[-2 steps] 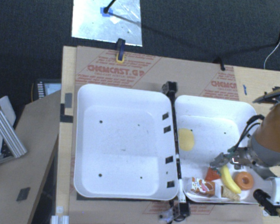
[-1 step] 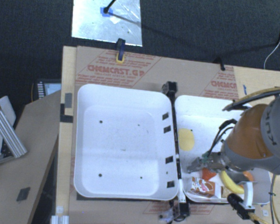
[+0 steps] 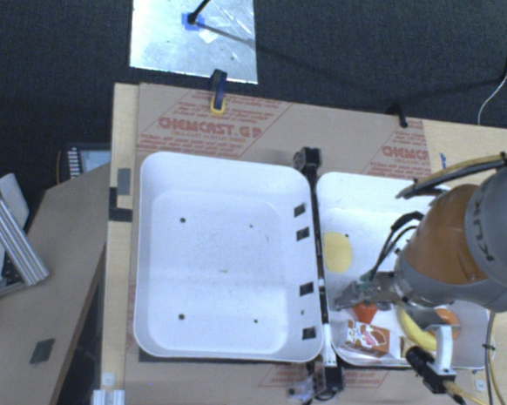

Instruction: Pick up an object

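The arm [image 3: 473, 245] reaches in from the right and hangs low over the right bin [image 3: 359, 192], its grey and orange wrist covering much of that bin's near half. The pincer [image 3: 367, 291] shows as a dark metal tip pointing toward the divider between the two bins; whether it stands wide or narrow I cannot tell, since cables and the wrist crowd it. Just under and beside that tip lies a small red-orange object [image 3: 364, 312], touching or nearly touching a flat packet with red and white print [image 3: 367, 337] that rests against the bin's near wall. A yellow banana-shaped piece [image 3: 418, 331] lies to the right of these, partly under the wrist, and a round yellow object [image 3: 336, 252] sits alone on the bin floor further back, just beside the divider and apart from the pincer. Nothing is visibly caught between the tips. The things cluster in the near corner, hemmed by the near wall and the divider with its row of dark clips, so room there is tight; the far half of the right bin lies open. The left bin [image 3: 223, 256] is a broad white floor. Both bins sit on a brown printed board on the bench [image 3: 120, 230].
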